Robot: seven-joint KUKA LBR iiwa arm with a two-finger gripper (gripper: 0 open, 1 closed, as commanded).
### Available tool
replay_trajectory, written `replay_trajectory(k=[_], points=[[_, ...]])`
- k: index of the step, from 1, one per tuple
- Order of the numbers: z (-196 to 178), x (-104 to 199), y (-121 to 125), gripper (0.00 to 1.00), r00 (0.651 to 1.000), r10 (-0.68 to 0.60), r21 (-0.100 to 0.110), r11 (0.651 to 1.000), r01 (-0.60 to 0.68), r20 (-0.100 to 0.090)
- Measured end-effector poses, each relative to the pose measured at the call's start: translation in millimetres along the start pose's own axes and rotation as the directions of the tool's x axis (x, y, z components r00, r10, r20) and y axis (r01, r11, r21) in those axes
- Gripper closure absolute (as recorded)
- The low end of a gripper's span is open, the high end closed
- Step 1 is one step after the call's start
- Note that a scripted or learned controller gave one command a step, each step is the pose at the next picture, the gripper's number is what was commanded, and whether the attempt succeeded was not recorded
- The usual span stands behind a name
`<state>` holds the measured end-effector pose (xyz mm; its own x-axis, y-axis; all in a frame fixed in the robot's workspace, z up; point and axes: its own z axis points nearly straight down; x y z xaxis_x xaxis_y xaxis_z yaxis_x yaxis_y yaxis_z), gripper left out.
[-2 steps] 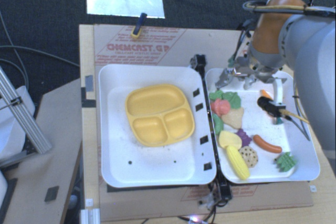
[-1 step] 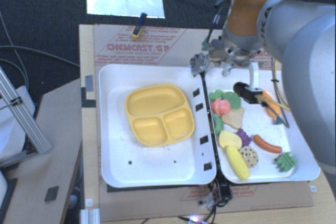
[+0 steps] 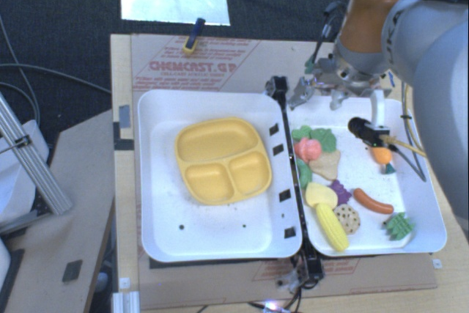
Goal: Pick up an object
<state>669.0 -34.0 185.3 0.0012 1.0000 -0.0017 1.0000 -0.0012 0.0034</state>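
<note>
My gripper hangs over the far left corner of the right bin, just above its back wall. Nothing shows in its grasp. Toy foods lie in that bin: a green lettuce leaf, a pink piece, a beige slice, a yellow lump, purple grapes, a corn cob, a cookie, a red sausage, a green leafy piece and an orange carrot. The nearest of them, the lettuce, lies a little in front of the gripper.
A yellow divided tray lies in the left bin. A black hinge strip runs between the two bins. The grey arm covers the right bin's far right side. A blue and yellow tool lies behind the bins.
</note>
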Motion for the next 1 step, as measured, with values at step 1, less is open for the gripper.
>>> replay_trajectory(k=[1], points=[[0.7, 91.3, -46.0, 0.00, 1.000, -0.013, 0.004, 1.000, 0.013, -0.006]])
